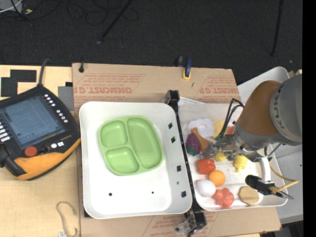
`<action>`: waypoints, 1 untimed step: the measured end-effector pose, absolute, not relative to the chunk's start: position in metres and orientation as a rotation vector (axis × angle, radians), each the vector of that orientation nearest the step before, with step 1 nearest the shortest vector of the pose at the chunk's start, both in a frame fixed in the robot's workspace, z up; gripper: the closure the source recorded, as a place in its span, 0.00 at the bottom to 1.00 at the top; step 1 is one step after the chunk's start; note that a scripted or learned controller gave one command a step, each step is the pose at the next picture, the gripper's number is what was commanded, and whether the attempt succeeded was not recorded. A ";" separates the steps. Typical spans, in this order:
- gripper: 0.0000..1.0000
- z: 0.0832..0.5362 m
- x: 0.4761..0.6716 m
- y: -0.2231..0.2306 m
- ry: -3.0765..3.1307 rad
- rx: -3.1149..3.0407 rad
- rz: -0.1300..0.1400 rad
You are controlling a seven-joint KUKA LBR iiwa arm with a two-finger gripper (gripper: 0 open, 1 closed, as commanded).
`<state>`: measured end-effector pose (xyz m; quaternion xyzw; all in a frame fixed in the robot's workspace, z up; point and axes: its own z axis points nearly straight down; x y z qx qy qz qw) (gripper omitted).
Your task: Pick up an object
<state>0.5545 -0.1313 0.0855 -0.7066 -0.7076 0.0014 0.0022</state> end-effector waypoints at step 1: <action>1.00 0.097 0.554 -0.133 -2.213 -2.223 0.002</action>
